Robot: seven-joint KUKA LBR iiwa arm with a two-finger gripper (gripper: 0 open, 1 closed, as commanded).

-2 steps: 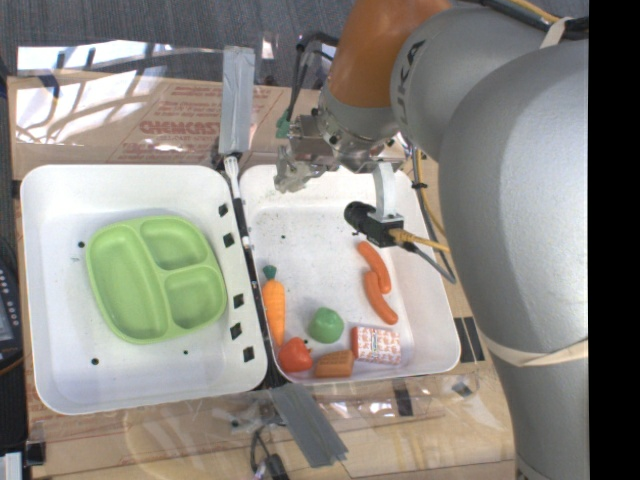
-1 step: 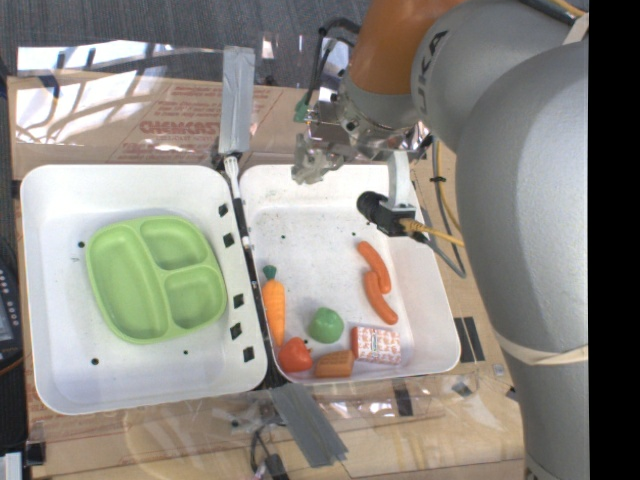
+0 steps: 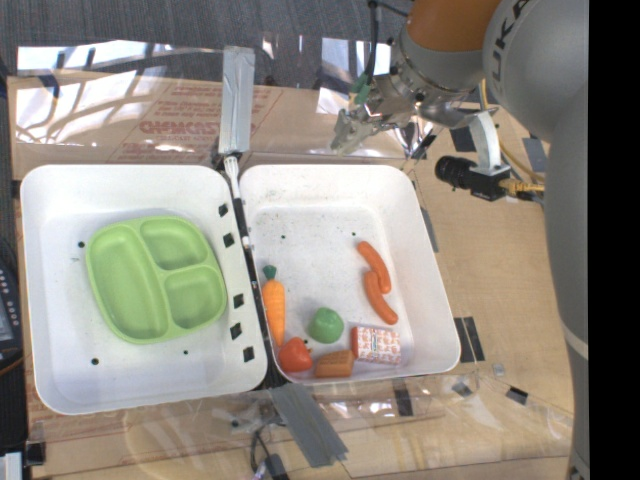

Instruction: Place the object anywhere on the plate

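Nothing's picked yet: gripper (image 3: 352,128), fingers apart and empty, hovers at twelve o'clock; next, down to the carrot (image 3: 273,308), then the plate (image 3: 153,277).

A cardboard-covered bench (image 3: 500,268) bears two white bins (image 3: 60,368) side by side.

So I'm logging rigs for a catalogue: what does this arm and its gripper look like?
A bulky grey arm with an orange band above the wrist and black KUKA lettering. The gripper is metallic with two thin fingers, cables around it.
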